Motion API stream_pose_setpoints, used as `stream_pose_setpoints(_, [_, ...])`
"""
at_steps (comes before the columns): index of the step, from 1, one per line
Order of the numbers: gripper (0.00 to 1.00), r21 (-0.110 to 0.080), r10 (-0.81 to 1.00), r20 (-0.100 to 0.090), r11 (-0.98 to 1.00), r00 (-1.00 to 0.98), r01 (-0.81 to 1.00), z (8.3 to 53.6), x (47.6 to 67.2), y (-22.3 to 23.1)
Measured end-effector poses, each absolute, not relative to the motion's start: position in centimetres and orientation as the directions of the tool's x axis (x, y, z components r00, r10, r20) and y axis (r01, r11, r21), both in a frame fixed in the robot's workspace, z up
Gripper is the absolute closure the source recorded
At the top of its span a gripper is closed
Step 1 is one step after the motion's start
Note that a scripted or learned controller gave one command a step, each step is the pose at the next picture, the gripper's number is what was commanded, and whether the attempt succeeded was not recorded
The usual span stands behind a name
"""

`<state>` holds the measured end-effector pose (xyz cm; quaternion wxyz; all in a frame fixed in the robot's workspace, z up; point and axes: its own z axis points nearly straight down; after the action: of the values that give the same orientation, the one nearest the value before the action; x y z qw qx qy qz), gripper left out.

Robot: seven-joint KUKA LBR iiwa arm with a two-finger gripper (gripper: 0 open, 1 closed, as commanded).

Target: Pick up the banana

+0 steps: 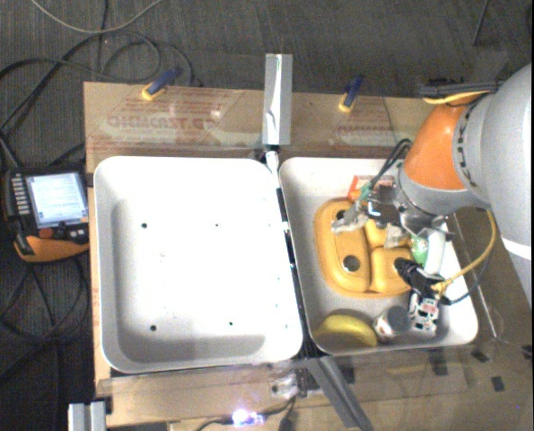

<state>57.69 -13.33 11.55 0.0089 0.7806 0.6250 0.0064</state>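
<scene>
i see the banana [345, 329] lying unpicked at the right bin's [298, 241] near edge; my gripper [379, 221] hangs over the orange tray [352, 259], jaw state i cannot tell.

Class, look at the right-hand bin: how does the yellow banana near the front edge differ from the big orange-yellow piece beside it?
The banana is small, pale yellow and solid; the orange-yellow piece is larger, deeper orange, with holes through it. The banana lies apart from the arm, while the piece sits partly under it. Both lie in the right bin.
</scene>
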Motion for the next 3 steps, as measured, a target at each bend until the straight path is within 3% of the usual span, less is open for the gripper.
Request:
stream_pose_setpoints(1, [0.0, 0.046, 0.96, 0.017, -0.28, 0.28, 0.959, 10.8, 57.0, -18.2])
stream_pose_setpoints(2, [0.0, 0.055, 0.934, 0.004, -0.357, 0.357, 0.933, 11.1, 53.9, -10.7])
stream_pose_setpoints(3, [0.0, 0.059, 0.942, 0.012, -0.334, 0.334, 0.941, 10.8, 52.1, -16.9])
